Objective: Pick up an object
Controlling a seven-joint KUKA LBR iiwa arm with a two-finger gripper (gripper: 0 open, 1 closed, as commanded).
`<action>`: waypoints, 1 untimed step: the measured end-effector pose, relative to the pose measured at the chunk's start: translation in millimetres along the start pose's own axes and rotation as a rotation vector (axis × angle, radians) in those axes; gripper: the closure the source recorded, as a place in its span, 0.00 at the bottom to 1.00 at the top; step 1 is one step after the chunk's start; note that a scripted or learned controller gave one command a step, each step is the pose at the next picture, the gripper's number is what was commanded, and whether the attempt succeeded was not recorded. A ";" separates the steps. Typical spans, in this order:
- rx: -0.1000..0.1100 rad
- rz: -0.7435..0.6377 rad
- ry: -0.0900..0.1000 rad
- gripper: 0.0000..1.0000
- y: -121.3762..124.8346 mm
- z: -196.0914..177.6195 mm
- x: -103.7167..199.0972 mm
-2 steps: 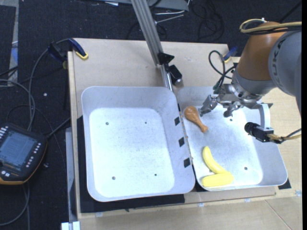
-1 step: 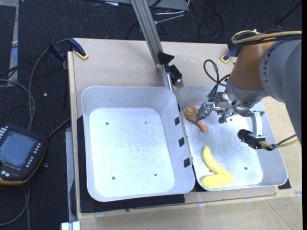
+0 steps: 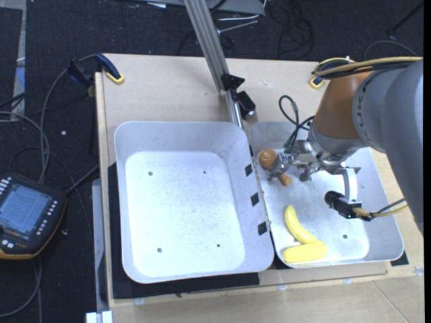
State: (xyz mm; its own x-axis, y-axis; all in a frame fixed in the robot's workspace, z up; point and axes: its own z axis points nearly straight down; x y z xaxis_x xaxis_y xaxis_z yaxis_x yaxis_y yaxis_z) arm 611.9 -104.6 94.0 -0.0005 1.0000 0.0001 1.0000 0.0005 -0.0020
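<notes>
Reaching down into the right bin (image 3: 377,247), the gripper (image 3: 288,169) is hovering right beside a small orange-brown object (image 3: 269,158) near the bin's left wall, so the approach step seems under way. Whether its fingers are open or closed is impossible to tell (two yellow banana-like pieces (image 3: 301,237) are lying nearer the front). Next, I judge, it needs centring over that object before closing.

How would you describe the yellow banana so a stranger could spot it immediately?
Look in the right bin, at its near side. The banana is the slim, curved yellow piece just above a stubbier yellow object, unlike the small round orange-brown thing farther back.
</notes>
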 end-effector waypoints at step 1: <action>-0.002 0.000 -0.001 1.00 0.5 -11.6 -0.4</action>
State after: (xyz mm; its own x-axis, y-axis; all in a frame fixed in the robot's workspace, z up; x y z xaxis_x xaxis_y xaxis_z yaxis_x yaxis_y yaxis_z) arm 612.5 -105.0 105.6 -0.0001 1.0000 -0.0004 1.0000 0.0001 0.0003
